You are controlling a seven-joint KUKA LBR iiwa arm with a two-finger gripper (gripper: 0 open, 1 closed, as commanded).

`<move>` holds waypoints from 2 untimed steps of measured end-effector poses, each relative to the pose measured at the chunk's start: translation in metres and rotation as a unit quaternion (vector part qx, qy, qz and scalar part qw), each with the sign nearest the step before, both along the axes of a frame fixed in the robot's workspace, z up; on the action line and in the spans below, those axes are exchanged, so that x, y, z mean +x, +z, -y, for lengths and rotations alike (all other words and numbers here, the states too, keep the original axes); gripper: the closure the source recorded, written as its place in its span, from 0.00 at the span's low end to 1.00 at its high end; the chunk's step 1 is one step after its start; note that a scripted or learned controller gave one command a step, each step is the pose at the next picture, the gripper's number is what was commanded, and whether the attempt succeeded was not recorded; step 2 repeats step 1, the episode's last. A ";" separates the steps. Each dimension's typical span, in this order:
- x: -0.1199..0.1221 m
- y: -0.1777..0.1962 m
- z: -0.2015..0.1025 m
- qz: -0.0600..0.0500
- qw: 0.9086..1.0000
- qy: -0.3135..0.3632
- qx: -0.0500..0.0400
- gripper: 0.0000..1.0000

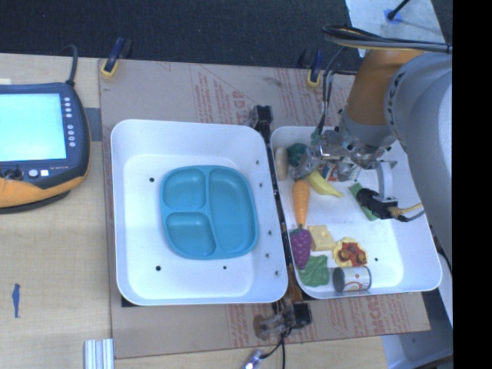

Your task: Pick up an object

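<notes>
Hovering over the far end of the right bin (411,271), the gripper (332,154) sits just above a banana (323,184); its grip state I cannot tell. That banana looks light, stiff, smooth plastic; grasp it across its middle.

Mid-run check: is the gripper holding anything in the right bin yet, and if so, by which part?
It cannot be told. The gripper is low over the far end of the right bin, by the yellow banana, and nothing visibly sits between its fingers.

Grey arm (419,91), orange wrist band, black cables.
</notes>
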State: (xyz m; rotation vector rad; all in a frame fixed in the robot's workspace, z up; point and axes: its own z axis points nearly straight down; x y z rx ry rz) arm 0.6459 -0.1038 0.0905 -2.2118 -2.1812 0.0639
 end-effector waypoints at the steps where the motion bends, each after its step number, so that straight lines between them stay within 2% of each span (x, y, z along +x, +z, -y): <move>1: -0.001 0.000 -0.001 0.001 1.000 0.000 0.000 0.00; 2: -0.001 0.000 -0.001 0.001 1.000 0.000 0.000 0.00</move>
